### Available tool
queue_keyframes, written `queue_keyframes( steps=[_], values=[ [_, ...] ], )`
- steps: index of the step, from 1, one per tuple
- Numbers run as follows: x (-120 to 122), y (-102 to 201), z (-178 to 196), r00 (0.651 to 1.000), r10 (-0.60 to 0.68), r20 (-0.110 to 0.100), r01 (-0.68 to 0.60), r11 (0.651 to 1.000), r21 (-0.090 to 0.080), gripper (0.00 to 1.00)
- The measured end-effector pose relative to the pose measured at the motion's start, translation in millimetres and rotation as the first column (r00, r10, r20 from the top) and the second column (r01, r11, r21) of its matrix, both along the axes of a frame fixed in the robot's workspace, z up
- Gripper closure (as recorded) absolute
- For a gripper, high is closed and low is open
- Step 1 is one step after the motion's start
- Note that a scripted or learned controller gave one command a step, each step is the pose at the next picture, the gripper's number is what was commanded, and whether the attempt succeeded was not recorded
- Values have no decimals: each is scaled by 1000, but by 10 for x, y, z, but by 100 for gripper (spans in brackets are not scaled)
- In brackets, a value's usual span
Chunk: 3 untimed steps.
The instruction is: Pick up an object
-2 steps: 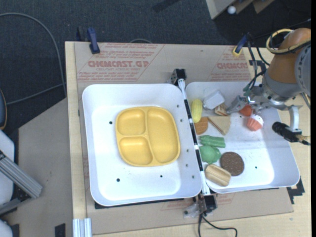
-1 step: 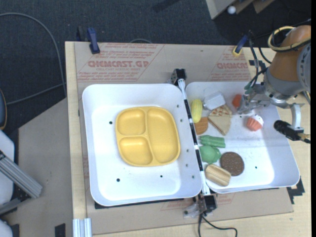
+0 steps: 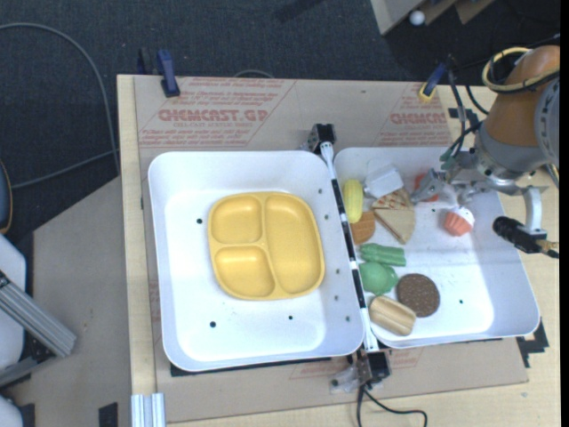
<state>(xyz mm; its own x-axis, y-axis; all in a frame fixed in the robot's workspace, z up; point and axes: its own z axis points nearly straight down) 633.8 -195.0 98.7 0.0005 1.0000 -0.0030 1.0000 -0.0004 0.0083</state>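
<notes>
1. The grey arm (image 3: pixel 520 118) with its orange band reaches in from the right, over the far right corner of the right bin (image 3: pixel 498 314).
2. Its gripper (image 3: pixel 442 182) hangs above the far part of that bin; whether the jaws are open or closed I cannot tell, and nothing shows between them.
3. Play food lies along the right bin's left side: a yellow corn cob (image 3: pixel 353 200) by the far left wall, a sandwich wedge (image 3: pixel 396 218) just right of it, a green vegetable (image 3: pixel 380 268) nearer, then a brown round cookie (image 3: pixel 418 294) and a bread roll (image 3: pixel 392 315) at the near end.
4. A small orange-and-white piece (image 3: pixel 458 222) lies apart, toward the middle, near the gripper.
5. The left bin (image 3: pixel 178 238) holds a yellow divided plate (image 3: pixel 266 244) at its centre.
6. Both bins sit on a cardboard-covered tabletop (image 3: pixel 222 109).
</notes>
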Motion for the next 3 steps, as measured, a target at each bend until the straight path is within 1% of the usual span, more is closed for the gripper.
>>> queue_keyframes(
  steps=[1,2,3],
  values=[
    [333,264,-136,1000,2,-6,-2,1000,2,0],
    [339,263,-31,1000,3,-3,-3,1000,-1,100],
    [328,721,-139,1000,2,-9,-2,1000,4,100]
  ],
)
